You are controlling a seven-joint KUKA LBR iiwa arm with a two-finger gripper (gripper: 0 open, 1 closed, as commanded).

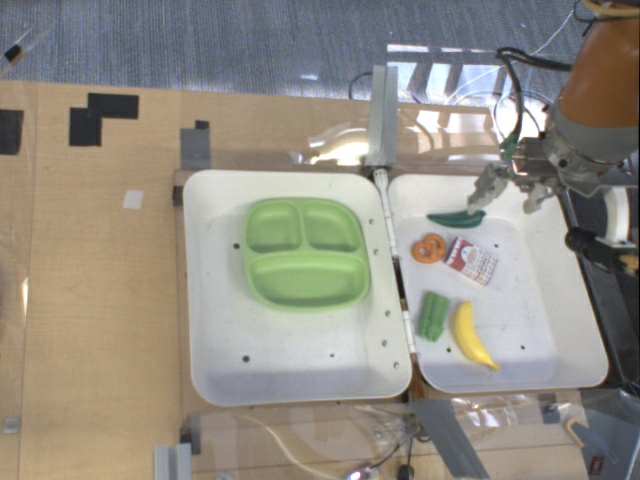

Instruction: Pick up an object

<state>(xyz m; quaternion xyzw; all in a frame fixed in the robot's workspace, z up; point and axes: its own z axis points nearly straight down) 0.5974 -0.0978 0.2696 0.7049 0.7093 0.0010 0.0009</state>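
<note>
A grey robot arm with an orange band reaches in from the right and holds its gripper (510, 190) over the far edge of the right bin (575, 313), its two fingers (488, 186) spread wide apart with nothing between them. Just below the nearer finger, almost touching it, lies a dark green chilli pepper (457, 218), long, thin and curved; it looks like a light, hard plastic toy, probably smooth enough to slip, so a pinch across its thicker middle seems safest. A little further below the gripper and towards the bins' shared wall sits a small orange round fruit (430, 249), likely to roll if nudged. Beside it is a small red and white carton (470, 261), flat, light and probably the easiest to grasp across its narrow sides; its printing is too blurred to read, and no brand can be made out. Further from the gripper, near the front of the bin, a green ridged piece (433, 316) lies next to a yellow banana (472, 335). Well away to the gripper's side, the left bin (215, 368) holds a green divided plate (304, 253).
</note>
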